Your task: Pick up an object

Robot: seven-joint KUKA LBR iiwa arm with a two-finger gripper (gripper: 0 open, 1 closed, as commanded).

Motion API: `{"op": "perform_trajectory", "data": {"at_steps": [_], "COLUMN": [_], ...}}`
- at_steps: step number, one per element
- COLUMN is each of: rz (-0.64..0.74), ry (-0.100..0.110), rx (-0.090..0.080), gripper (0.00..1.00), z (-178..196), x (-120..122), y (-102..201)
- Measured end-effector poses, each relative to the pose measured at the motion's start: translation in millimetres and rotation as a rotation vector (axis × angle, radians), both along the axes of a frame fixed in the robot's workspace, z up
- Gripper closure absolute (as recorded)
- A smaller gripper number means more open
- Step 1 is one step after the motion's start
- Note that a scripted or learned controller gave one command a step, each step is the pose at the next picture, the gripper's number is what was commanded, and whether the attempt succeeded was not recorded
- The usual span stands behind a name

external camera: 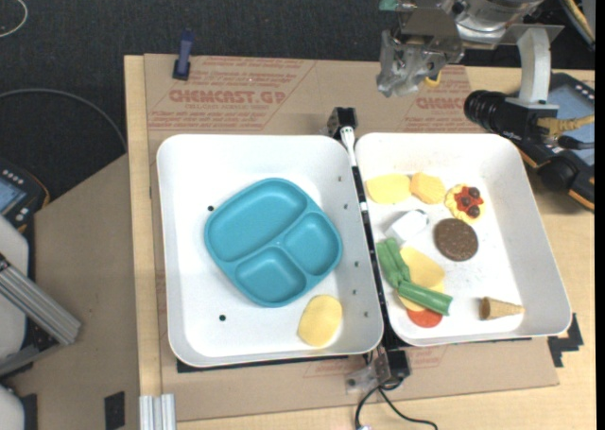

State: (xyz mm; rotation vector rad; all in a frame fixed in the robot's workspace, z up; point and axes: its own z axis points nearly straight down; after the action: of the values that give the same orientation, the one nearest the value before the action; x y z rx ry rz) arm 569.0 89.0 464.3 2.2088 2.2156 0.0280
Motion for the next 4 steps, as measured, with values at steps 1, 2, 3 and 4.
{"op": "perform_trajectory", "data": {"at_steps": [1, 2, 3, 4], "rz": [-0.003, 0.003, -0.001, 0.003], "ry": [0.030, 0.005, 0.036, 0.010], "rx": [-0.005, 0.000, -0.006, 0.001], "gripper": [1.00, 1.00, 1.00, 1.00], "z": [-146.5, -14.6, -209.1, -90.0], "x": [68.3, 86.6, 95.2, 97.7], "y": [12.6, 60.8, 82.0, 138.4]}}
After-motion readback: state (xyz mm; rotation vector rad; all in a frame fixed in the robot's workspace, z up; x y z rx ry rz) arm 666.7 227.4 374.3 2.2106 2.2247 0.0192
